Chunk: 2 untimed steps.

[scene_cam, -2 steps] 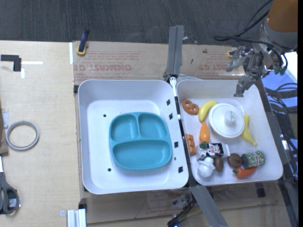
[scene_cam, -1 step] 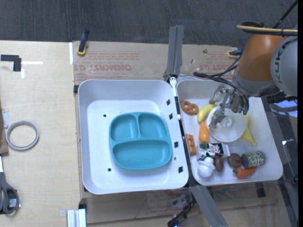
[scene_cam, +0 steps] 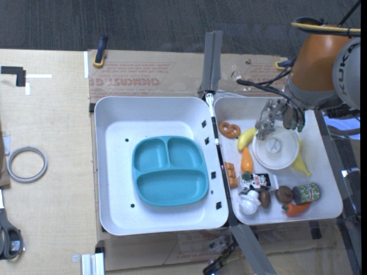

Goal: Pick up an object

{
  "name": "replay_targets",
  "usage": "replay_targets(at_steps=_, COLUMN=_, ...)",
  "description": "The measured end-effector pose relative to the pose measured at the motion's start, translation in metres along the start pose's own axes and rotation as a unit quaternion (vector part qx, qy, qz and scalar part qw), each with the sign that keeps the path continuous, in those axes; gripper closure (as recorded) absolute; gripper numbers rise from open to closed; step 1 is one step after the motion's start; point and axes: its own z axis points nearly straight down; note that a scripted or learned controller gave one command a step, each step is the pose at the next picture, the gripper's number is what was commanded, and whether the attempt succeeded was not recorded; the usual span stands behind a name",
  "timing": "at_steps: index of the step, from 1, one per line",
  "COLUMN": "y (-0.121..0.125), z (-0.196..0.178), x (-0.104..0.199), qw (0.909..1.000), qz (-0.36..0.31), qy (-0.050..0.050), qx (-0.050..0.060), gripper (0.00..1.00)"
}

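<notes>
Camera view: glossy round white bowl (scene_cam: 276, 149), curved banana (scene_cam: 246, 137).

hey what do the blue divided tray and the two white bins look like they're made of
Blue divided tray: likely molded plastic, matte; even color, rounded compartment walls. Left white bin and right white bin: probably thin formed plastic, slightly glossy; soft rounded corners, smooth walls. Look alone can't confirm it.

This looks like a robotics lab: a pale wooden bench (scene_cam: 46, 211) stands on dark carpet (scene_cam: 143, 10), with flattened cardboard (scene_cam: 149, 76) taped under two white bins (scene_cam: 106, 171). Beneath the arm's (scene_cam: 321, 62) fingers, the right-hand bin holds toy food (scene_cam: 246, 137), while a roll of tape (scene_cam: 26, 164) and scissors (scene_cam: 10, 239) lie far off to their left.
</notes>
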Motion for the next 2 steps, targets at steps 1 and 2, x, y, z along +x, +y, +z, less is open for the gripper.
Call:
replay_targets(at_steps=1, y=0.036, z=0.008, x=0.0, qw=0.9715, qz=0.237, qy=-0.003, qx=0.0, gripper=1.0)
replay_targets(at_steps=2, y=0.063, z=-0.078, x=0.049, qw=0.9958, qz=0.092, qy=0.008, qx=0.001, gripper=1.0)
